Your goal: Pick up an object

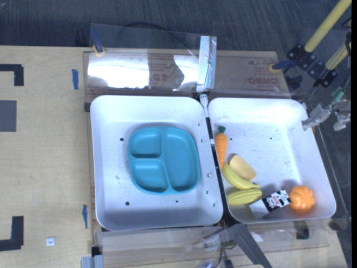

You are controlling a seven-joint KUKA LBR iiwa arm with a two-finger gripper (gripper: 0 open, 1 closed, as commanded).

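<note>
Two bins sit rim to rim on the bench (pixel 39 166). The left bin (pixel 100 149) carries a blue plate (pixel 164 159) at its middle, with bare white floor all round it out to the walls.

The right bin (pixel 268 110) has its load crowded into the near-left part. A carrot (pixel 221 148) lies along the wall shared with the left bin. A banana (pixel 237 177) curves just below it, touching a pale yellow piece (pixel 242 165). A ribbed yellow piece (pixel 244 196) lies under the banana. A black-and-white toy (pixel 277 200) and an orange ball (pixel 302 199) sit side by side against the near wall. The far half and right side of this bin are open floor – plenty of room to come down there.

Behind the bins stands a clear panel (pixel 150 66). A yellow pole (pixel 332 15) slants at the far right, and grey metal parts (pixel 321 115) hang over the right bin's far-right corner – too small to tell what they are
</note>
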